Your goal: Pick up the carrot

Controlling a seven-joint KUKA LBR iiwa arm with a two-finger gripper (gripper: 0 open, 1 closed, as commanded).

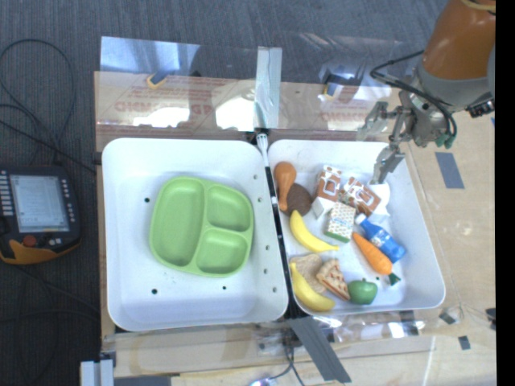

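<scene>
Orange carrot point(372, 255) lies in the frame's lower right, long axis slanting down-right — below the gripper point(392, 145), whose fingers are spread wide, holding nothing.

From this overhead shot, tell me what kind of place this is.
Most likely a robotics lab bench set up for pick-and-place trials. A grey and orange arm reaches over two white bins holding toy food such as a carrot and a green divided plate; a teach pendant lies beside the bench.
</scene>
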